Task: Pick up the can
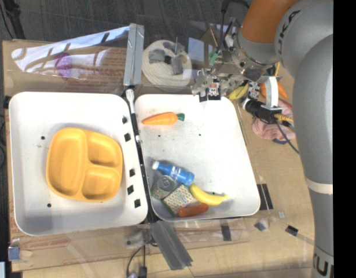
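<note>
Several items crowd the can (164, 185) in the right bin (224, 149) — bottle (173, 171) above it, banana (208, 196) and a patterned packet (179, 198) beside it, so a grab could snag a neighbour. Gripper (210, 91) hangs over the bin's far edge, well apart from the can; can't tell its state.

The yellow tray (84, 164) looks like smooth, shiny plastic. The banana (208, 196) is shiny too. The can (165, 185) has a dull metal top.
</note>
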You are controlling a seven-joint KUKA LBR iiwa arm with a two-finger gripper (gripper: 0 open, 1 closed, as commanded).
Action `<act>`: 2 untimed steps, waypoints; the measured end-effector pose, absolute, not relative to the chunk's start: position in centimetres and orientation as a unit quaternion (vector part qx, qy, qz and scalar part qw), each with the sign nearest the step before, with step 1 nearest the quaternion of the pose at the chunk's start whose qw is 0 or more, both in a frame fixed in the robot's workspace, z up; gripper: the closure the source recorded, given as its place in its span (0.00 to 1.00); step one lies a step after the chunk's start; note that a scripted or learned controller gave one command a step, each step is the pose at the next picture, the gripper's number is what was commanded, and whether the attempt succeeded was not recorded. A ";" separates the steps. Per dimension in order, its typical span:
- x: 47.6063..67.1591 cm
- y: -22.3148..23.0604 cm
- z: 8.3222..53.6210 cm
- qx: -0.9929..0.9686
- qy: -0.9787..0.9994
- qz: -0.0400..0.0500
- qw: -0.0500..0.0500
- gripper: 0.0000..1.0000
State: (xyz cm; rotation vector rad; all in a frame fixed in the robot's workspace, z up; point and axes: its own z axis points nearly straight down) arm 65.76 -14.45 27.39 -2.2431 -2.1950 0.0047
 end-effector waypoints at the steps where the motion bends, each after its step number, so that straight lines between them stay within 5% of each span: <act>1: 65.7 -9.9 26.9 -0.800 -0.600 0.004 0.004 1.00; 2: 65.6 -15.1 25.3 -0.836 -0.549 0.004 0.004 1.00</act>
